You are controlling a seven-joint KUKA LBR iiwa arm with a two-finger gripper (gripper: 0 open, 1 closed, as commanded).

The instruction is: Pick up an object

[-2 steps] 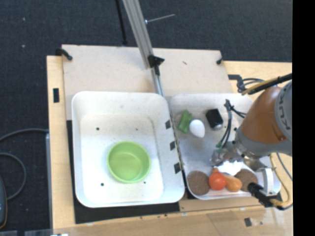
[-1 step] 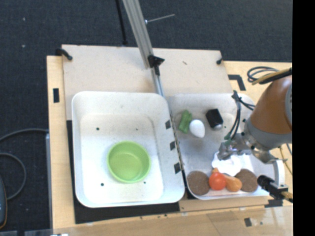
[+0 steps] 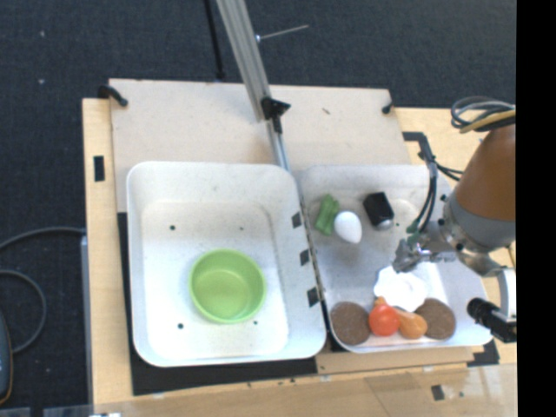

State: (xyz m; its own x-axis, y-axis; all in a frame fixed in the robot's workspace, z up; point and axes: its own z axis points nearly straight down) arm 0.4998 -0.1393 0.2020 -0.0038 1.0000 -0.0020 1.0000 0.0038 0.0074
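Note:
The right bin [image 3: 365, 181] holds a green piece [image 3: 326, 214], a white egg-shaped object [image 3: 347, 227], a black block [image 3: 378, 208], a white crumpled object [image 3: 405, 288], two brown discs [image 3: 351, 321] [image 3: 438, 317], a red-orange ball [image 3: 384, 320] and an orange piece [image 3: 412, 325]. My gripper [image 3: 410, 254] hangs low over the right side of this bin, just above the white crumpled object and to the right of the black block. Nothing shows between its fingers.
The left bin [image 3: 156, 189] contains a green bowl [image 3: 228, 285]. A metal pole [image 3: 248, 55] slants down from the top to the bins' shared back corner. The arm's orange band [image 3: 491, 176] looms over the right bin's right edge, with cables [image 3: 478, 111] behind it.

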